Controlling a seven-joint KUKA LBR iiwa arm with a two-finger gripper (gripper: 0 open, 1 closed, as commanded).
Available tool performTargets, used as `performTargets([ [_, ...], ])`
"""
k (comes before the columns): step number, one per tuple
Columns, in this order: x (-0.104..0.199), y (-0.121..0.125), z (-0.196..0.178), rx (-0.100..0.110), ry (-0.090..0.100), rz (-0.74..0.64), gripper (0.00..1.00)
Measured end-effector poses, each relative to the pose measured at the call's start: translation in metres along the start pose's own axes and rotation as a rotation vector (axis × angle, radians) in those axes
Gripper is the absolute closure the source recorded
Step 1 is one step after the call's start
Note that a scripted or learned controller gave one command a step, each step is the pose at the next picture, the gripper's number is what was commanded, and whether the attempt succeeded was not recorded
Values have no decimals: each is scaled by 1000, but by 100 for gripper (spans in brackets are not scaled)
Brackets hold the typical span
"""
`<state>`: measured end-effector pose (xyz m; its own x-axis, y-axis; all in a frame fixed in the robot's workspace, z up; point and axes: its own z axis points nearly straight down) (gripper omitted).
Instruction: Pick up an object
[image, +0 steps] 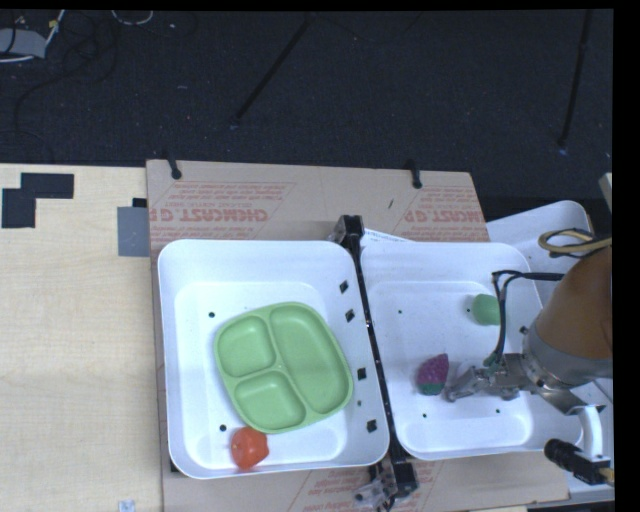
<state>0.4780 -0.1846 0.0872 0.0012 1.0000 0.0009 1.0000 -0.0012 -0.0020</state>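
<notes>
Nearest the camera, at the lower edge of the view, an orange-red object (249, 447) lies in the front part of the left bin (190, 300), just below the green divided plate (283, 366) and just beside its lower rim; whether the two touch cannot be determined. That plate has three compartments and rests tilted in plan, occupying the middle of the left bin floor.

Right bin (420, 270) stands directly beside the left bin, with a black clamp bar (365, 340) running along the joint between them. Two items lie on its floor:
- a purple object (433, 374), near the middle-left of the floor;
- a pale green object (486, 309), further back and to the right, well apart from the purple one.

Gripper (458, 388) enters from the right side, low over the right bin floor. Its metal fingers (472, 381) point left toward the purple object and end just beside it on its right. Nothing is visible between the fingers. Whether they are spread or pressed together cannot be told at this resolution. Grey arm (580, 330) with its orange band stands above the right rim of the bin.

Both bins sit on a sheet of printed cardboard (300, 205), which lies on the light wooden tabletop (70, 350).
</notes>
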Motion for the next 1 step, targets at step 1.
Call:
performTargets([
  [1, -1, 0, -12, 0, 1, 4, 100],
])
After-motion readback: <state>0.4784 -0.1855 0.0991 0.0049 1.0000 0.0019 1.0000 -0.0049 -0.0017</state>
